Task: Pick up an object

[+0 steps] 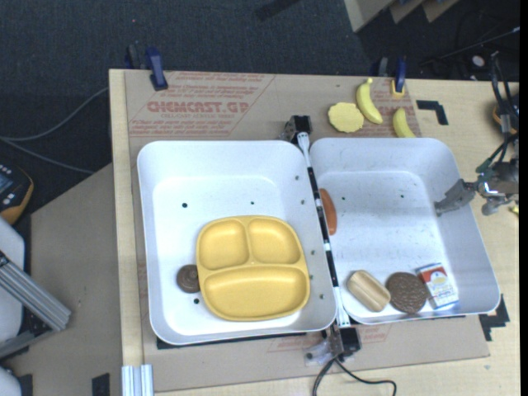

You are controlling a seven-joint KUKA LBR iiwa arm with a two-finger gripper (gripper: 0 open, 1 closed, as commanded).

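You see the bench (206,106) carrying two white bins. The left bin (165,180) holds a yellow divided plate (250,266), with a brown cookie (188,279) touching it at 9 o'clock. In the right bin (462,221), a hot dog (329,210) lies along the wall at 9 o'clock; a bread roll (367,290), a second cookie (407,292) and a small carton (438,285) sit side by side at 6 o'clock. The tool (462,195) hangs at this bin's 3 o'clock rim; whether it is clenched or released, you cannot tell. Two bananas (370,102) and a yellow slice (346,117) lie beyond at 12 o'clock.
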